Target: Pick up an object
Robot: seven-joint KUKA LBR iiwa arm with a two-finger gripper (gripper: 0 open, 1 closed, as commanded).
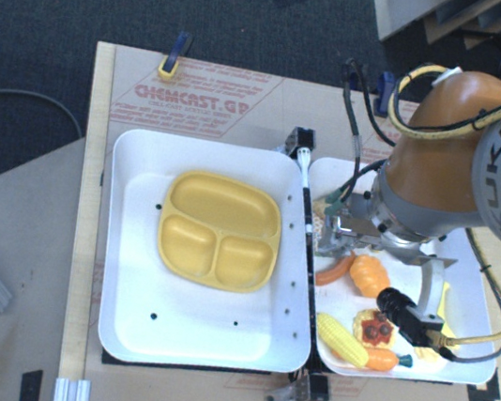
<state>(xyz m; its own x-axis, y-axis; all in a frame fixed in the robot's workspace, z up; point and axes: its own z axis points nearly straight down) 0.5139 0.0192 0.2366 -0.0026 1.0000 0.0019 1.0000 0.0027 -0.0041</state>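
- Cardboard-topped bench [202, 92], dark carpet around it, two white bins side by side.
- Landmark: the divider rim [303, 242] between the bins. Everything below is placed off that.
- Left of the rim: left bin [120, 297] with a yellow divided plate [220, 231] near its middle.
- Right of the rim: right bin [480, 281] with my candidates: orange piece [368, 275] just beside the rim, corn cob [342, 340] lower down, pizza-like toy [375, 328] next to it.
- My gripper [346, 228] sits low, just right of the rim, hidden under my wrist (can't tell how it's set).
- Advice: target the orange piece, descend straight, keep off the rim, and confirm a hold before lifting.
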